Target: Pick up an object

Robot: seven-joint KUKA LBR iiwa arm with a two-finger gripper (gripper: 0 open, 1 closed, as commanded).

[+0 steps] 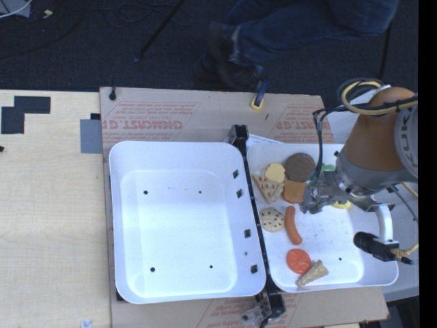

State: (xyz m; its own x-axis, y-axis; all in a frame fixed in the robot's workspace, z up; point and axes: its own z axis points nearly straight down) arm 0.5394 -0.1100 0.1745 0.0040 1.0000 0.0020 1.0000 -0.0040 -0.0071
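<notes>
Tabletop point(48, 203) pale wood w/ cardboard sheet under two white bins. Left bin point(123, 183) bare inside, just small dark holes in floor. Right bin point(355, 268) carries toy food, all crowded along its left half. Grey arm point(372, 142) w/ orange band reaches in from right, wrist over bin's upper middle. Claw point(315, 200) hangs low, just right of orange block point(294, 191); can't tell if apart or together, tips lost against dark wrist parts.

Food, big to small: brown round patty point(299, 164) at top, pizza wedge point(268, 187), red tomato slice point(298, 260), sausage point(293, 225), chip cookie point(272, 219), cone-like piece point(312, 274), yellow lump point(275, 172).

Step in hand, judged: lowering onto a target, prob. orange block or sausage, nearest to claw. Nothing seen gripped yet.

To do well: centre over one item only, not the seam btw block & sausage; straddle narrow side; go down straight, avoid nudging patty touching block's top edge.

Sausage: lies flat, long axis near vertical in view, top end by block, lower end tilted slightly right toward tomato slice. Best closed across its width, mid-length. Block: squat, no clear long axis.
</notes>
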